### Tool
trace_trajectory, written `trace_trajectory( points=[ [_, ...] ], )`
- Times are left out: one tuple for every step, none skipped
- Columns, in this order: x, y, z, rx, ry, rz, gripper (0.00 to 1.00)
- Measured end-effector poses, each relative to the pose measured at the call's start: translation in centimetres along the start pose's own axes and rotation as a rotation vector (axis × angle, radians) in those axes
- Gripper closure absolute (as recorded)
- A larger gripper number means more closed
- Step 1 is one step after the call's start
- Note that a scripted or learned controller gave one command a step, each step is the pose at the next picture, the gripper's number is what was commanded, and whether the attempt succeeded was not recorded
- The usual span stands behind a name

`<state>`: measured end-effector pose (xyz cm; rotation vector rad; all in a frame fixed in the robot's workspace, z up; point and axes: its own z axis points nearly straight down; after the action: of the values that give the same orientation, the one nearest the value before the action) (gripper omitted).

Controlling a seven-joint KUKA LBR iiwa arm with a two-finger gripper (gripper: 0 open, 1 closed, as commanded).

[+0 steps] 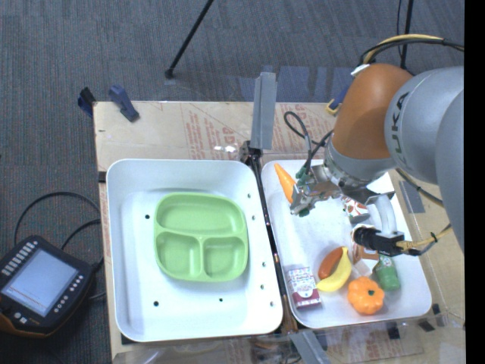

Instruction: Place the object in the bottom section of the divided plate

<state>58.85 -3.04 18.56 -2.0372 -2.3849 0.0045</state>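
A green divided plate (162, 243) lies in the left white bin (129, 294), with one long section at the far side and two smaller sections at the near side; all are bare. My gripper (301, 202) hangs over the far left part of the right bin (413, 298), just right of an orange carrot (283, 178) that lies by the bin's left wall. Whether the gripper touches the carrot is not clear from this angle. Nothing shows between the gripper and the plate.
In the right bin's near half lie a yellow banana (338, 276), a red-brown piece (330, 262), an orange pumpkin (366, 296), a green item (387, 277) and a small red box (303, 287). A grey post (263, 112) stands behind the bins.
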Motion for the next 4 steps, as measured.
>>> trace_trajectory(
  points=[
    [8.6, -1.6, 0.0, 0.000, -0.001, 0.006, 1.00],
    [8.6, -1.6, -0.7, 0.005, 0.000, 0.008, 1.00],
    [15.6, 1.8, -0.8, 0.001, -0.002, 0.054, 1.00],
    [15.3, -6.1, -2.8, 0.002, -0.002, -0.038, 1.00]
  ],
)
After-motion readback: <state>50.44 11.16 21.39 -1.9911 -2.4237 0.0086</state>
